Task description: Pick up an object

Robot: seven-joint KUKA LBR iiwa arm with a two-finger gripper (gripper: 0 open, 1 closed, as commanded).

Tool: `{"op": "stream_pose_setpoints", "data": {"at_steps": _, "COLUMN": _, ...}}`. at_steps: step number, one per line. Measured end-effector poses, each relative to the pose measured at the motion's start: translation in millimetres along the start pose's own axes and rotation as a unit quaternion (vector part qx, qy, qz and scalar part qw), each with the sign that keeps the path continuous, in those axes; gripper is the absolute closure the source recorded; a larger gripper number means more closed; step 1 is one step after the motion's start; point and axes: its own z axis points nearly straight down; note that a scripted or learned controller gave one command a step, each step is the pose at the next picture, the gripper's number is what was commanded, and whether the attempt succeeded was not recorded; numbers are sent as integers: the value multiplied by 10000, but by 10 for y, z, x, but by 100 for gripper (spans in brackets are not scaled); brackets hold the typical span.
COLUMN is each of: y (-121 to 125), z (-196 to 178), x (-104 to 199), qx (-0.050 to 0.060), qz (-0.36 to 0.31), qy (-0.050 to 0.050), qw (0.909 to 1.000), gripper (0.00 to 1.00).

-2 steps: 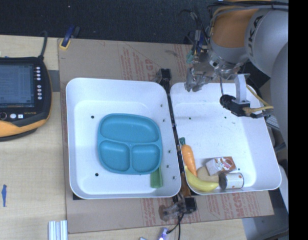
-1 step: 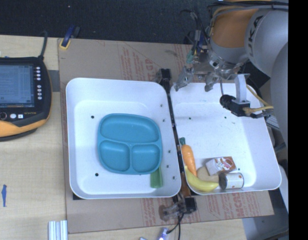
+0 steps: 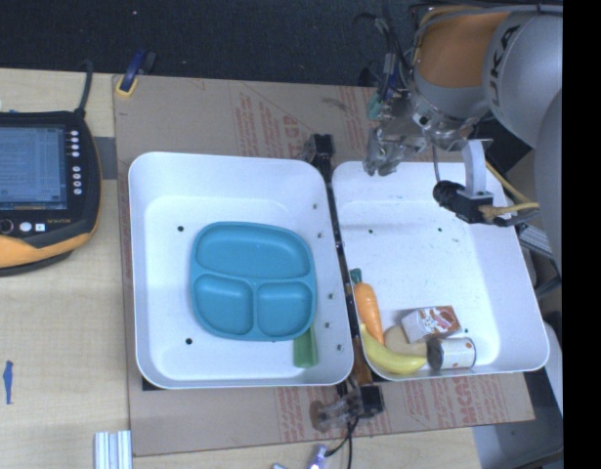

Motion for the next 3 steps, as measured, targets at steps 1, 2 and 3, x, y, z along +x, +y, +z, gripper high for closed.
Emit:
{"op": "stream_pose_setpoints", "data": {"at_steps": 1, "y": -1, "z": 1, "x": 0, "qx": 1, "qz": -1, "qy": -1, "qw": 10000, "gripper": 0}}
{"op": "stream_pose_setpoints", "data": {"at_steps": 2, "y": 1, "z": -104, "x": -7, "qx": 0, "qz": -11, "qy": -3, "qw": 10000, "gripper": 100}}
{"op": "stream_pose_setpoints", "data": {"at_steps": 3, "y": 1, "z": -103, "x": -7, "qx": 1, "qz": -13, "qy": -4, "qw": 10000, "gripper": 0}}
